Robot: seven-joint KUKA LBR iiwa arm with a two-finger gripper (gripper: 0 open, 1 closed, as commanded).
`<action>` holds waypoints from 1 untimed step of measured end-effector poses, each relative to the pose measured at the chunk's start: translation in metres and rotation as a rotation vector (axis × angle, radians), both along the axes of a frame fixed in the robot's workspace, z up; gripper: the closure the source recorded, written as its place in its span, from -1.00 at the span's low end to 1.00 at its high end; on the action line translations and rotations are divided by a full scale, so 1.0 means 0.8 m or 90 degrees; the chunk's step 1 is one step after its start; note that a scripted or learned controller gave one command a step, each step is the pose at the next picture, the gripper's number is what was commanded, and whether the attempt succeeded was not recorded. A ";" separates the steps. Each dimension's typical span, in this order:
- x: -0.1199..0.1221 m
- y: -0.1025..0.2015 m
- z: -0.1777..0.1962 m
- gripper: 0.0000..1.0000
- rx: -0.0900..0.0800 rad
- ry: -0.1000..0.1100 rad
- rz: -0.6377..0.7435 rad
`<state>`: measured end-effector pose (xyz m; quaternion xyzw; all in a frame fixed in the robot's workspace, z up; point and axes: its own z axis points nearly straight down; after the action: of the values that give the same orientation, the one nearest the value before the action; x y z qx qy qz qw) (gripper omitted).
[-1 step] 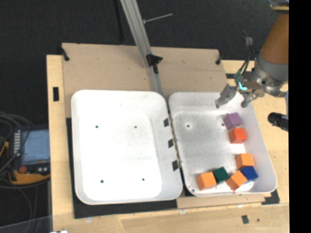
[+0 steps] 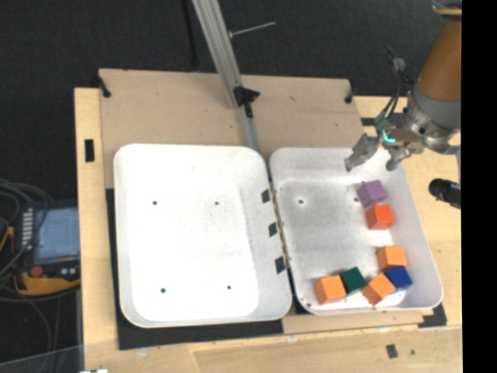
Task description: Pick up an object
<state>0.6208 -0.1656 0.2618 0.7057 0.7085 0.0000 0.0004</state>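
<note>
My gripper (image 2: 378, 155) hangs over the far right corner of the right bin (image 2: 311, 169), its two fingers spread open with nothing between them. Just below it in the bin lie a purple block (image 2: 372, 192) and an orange-red block (image 2: 380, 217). Nearer the front right of the bin sit an orange block (image 2: 392, 256), a blue block (image 2: 397, 277), another orange block (image 2: 380, 287), a dark green block (image 2: 353, 278) and a third orange block (image 2: 330, 288).
The left bin (image 2: 194, 231) lies beside the right one. A metal pole (image 2: 221, 49) slants up from the bins' far junction. A handheld controller (image 2: 48, 247) with cables rests off the bench's left.
</note>
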 end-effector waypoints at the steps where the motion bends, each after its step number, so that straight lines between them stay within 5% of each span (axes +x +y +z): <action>1: -0.004 0.005 -0.054 -1.00 -0.001 0.003 -0.003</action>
<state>0.6174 -0.1620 0.2182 0.7072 0.7071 -0.0021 -0.0005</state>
